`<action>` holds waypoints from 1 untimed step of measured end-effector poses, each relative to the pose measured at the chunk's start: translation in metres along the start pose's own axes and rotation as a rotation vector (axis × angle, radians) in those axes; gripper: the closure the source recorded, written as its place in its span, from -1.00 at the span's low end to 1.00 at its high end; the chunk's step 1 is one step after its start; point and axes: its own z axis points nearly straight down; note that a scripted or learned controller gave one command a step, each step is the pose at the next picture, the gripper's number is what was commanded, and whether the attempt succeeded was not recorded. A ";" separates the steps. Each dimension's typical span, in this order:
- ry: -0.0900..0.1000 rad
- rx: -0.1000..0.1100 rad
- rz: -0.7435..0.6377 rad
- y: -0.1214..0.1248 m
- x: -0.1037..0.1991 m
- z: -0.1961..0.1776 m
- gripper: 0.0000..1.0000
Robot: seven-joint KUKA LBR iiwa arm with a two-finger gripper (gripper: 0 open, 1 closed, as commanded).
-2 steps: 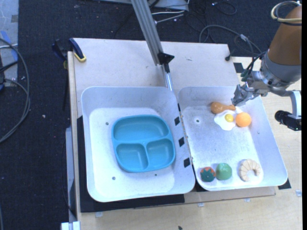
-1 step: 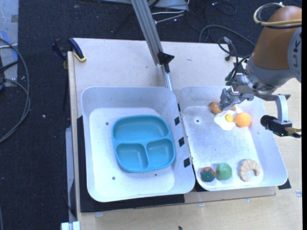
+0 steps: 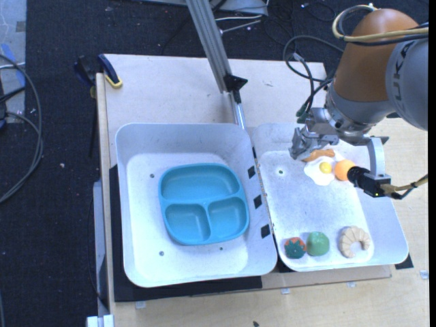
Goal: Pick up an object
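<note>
1. The right bin [image 3: 381, 251] serves as the landmark; the left bin [image 3: 136, 182] lies touching its left side.
2. The gripper [image 3: 304, 146] hangs over the far left corner of the right bin, with the grey arm [image 3: 381, 53] and its orange band rising behind it to the right.
3. Whether the gripper is spread or pressed together cannot be told from this angle, and nothing is seen held in it.
4. A toy fried egg [image 3: 321, 171] lies in the far part of the right bin, just beside the gripper on its near side.
5. An orange piece [image 3: 343, 168] touches the egg's right edge.
6. Along the right bin's near edge sit a red-and-green toy [image 3: 294, 247], a green toy [image 3: 317, 243] and a croissant [image 3: 355, 241], left to right.
7. A blue divided plate [image 3: 202, 203] rests in the middle of the left bin.
</note>
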 end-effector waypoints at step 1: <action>0.000 0.002 0.000 -0.011 0.054 0.013 1.00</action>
